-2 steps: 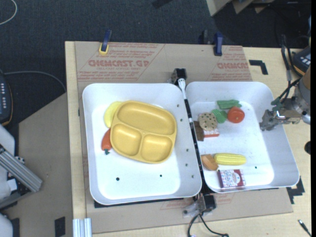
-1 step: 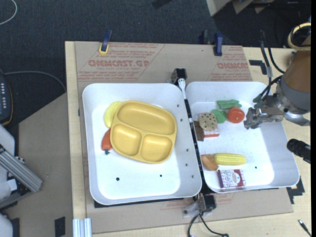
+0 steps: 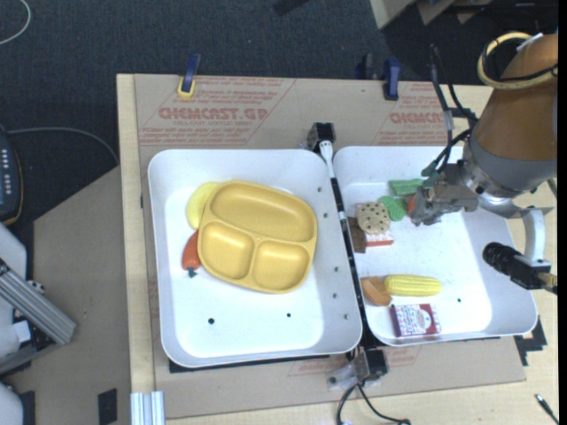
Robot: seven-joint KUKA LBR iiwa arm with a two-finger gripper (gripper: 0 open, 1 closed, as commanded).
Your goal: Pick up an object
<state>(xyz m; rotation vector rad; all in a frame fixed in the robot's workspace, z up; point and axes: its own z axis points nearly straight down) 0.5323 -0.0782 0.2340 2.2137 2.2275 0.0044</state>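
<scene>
Reaching in from the right, the arm (image 3: 518, 122) sets its gripper (image 3: 431, 204) low over the right bin (image 3: 496, 312), near that bin's far edge. Dark hardware blurs together at the tip, so whether it grips anything cannot be told. A green object (image 3: 406, 187) lies just beside the tip, partly covered by it, its long axis running roughly along the bin's far edge. Nearer the bin's left wall sits a speckled tan block (image 3: 373, 217) on a brown piece (image 3: 358, 235). Toward the near edge a yellow corn cob (image 3: 413, 284) lies crosswise, tip toward the right wall, touching an orange piece (image 3: 376, 292). A red packet (image 3: 414, 320) rests at the near edge. The left bin (image 3: 177, 299) holds a yellow divided plate (image 3: 257, 235) hiding most of a banana (image 3: 200, 202) and a red-orange pepper (image 3: 190, 253).
</scene>
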